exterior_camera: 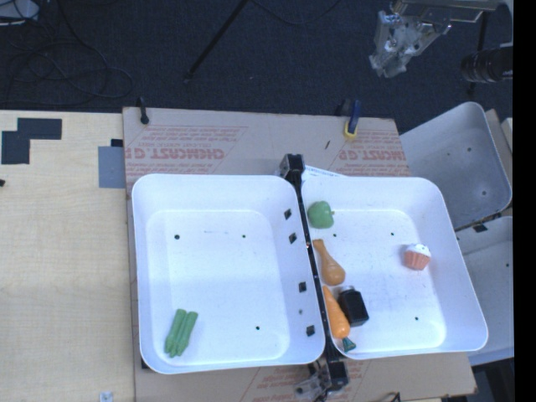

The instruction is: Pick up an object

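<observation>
**Open room to my lower left, clutter by the divider**

My claw hangs above the far edge of the surface. Below and to its left, the right bin has open floor in its middle. Clustered along the divider are a green pepper, two carrots, and a black block. A cupcake sits apart from them. Farther left, the left bin has only green beans in its near corner.

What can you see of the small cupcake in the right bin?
The cupcake is a small toy, plastic by its look, with an orange ribbed base and a white top. It lies tilted on the floor of the right bin, near the right wall, alone, touching no other object.
</observation>
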Controlling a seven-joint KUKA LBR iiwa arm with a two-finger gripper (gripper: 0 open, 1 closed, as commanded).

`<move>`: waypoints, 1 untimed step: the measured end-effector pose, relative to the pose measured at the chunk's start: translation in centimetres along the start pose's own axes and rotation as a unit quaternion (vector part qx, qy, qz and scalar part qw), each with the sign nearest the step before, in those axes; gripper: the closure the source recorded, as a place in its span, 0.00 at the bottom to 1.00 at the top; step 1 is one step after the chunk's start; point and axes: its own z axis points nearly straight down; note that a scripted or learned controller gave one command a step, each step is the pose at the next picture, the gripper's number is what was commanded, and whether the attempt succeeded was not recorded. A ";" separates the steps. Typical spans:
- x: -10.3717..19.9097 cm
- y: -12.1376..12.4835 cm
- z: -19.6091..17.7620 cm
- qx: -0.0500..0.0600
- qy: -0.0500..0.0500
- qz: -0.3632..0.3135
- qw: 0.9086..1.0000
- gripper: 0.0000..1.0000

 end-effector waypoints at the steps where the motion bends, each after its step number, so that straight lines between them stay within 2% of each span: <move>1: 10.1 0.0 1.1 0.000 0.002 -0.001 1.000 1.00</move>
